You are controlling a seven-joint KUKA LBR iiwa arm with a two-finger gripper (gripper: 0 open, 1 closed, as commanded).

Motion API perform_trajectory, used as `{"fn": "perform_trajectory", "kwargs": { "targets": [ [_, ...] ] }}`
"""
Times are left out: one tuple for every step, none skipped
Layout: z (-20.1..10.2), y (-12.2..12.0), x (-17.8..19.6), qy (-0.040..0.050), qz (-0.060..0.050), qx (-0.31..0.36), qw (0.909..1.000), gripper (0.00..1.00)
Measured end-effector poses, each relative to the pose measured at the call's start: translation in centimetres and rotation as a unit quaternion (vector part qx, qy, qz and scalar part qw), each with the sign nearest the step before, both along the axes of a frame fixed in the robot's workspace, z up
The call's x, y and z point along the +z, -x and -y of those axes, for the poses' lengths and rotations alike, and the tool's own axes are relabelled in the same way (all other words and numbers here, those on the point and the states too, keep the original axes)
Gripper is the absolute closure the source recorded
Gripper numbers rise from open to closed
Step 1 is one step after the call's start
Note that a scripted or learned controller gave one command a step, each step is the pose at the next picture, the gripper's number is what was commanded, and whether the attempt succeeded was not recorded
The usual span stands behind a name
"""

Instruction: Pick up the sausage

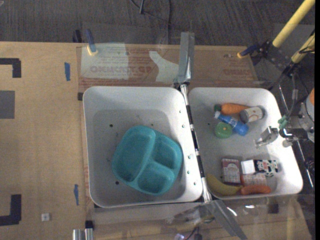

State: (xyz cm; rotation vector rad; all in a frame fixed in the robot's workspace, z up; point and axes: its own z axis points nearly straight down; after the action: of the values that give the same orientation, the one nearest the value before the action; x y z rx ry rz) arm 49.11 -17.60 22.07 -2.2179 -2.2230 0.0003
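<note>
Gripper [266, 136] low over the right bin [287, 149], near its right wall, touching nothing that can be seen and holding nothing. How far open: cannot tell from this slant.

Sausage [256, 189] towards the view's bottom edge from the gripper, well apart from it, lying flat along the bin's near wall. Banana [222, 185] just to the left of the sausage, almost end to end with it.

Between gripper and sausage, a row of three small packs: a red-patterned box [231, 170], a white box [248, 166] and a black-and-white pack [265, 166], the last just above the sausage. Print on all three too small to read.

To the gripper's upper left, a cluster: carrot [234, 108], grey can [251, 114], blue bottle [234, 122] and green lid [224, 130], close together or touching.

Far to the gripper's left, in the other bin [95, 134], a teal divided plate [147, 159].

Beyond both bins, a cardboard sheet [210, 66] with faint lettering, not legible.
</note>
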Motion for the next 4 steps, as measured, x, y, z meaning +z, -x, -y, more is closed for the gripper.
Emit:
{"fn": "perform_trajectory", "kwargs": {
  "targets": [
    [1.6, -0.8, -8.6, 0.0, 0.0, 0.032, 0.9995, 0.0],
    [-1.2, 1.1, -4.1, -0.0001, 0.001, 0.221, 0.9753, 0.0],
    [-0.4, 1.2, -4.5, 0.001, 0.001, -0.022, 0.9998, 0.0],
    [-1.9, 1.1, -1.1, 0.0014, 0.002, 0.169, 0.9856, 0.0]
  ]
}}
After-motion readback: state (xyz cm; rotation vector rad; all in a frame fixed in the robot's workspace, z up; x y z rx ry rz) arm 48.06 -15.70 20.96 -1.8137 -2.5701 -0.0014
